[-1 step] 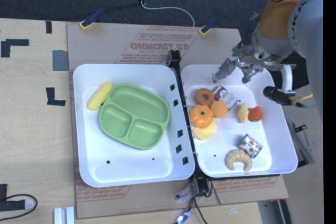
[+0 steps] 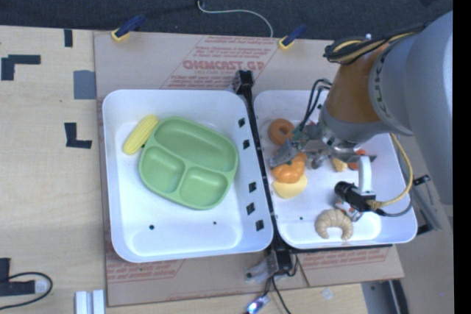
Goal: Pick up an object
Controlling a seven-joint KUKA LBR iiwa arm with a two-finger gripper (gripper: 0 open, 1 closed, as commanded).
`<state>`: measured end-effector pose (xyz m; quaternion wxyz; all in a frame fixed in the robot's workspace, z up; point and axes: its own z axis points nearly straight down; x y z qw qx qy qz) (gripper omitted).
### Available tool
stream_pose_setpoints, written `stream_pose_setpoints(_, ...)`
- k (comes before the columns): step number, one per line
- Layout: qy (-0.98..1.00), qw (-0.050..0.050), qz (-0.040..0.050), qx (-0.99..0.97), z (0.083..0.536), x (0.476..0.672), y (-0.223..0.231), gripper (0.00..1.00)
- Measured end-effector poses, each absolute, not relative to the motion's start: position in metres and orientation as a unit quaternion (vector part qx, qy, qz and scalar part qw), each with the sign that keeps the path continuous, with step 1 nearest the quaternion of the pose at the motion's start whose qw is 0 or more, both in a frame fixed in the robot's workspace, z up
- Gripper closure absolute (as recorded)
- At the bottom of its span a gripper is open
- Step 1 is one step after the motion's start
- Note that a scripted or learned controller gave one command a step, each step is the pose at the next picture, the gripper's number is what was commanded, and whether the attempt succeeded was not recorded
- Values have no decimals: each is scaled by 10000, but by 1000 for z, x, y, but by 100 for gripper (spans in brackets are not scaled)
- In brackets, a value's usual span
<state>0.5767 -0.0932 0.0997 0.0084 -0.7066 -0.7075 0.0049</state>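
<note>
The arm hangs low over the right bin (image 2: pixel 390 228), its gripper (image 2: pixel 298 151) just above an orange-and-yellow toy (image 2: pixel 288 179) near the divider, likely its target, while a donut (image 2: pixel 280 131) and croissant (image 2: pixel 335 223) lie nearby; whether it grips anything I cannot tell.

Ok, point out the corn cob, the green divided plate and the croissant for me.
corn cob (image 2: pixel 140 134), camera view, middle of the cob.
green divided plate (image 2: pixel 189 162), camera view, central ridge between compartments.
croissant (image 2: pixel 335 223), camera view, middle of its curved body.
</note>
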Motion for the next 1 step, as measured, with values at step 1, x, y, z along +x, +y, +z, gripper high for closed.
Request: stream_pose_setpoints(1, -7081, -15, -25, -7061, 119, 586, -95, 100)
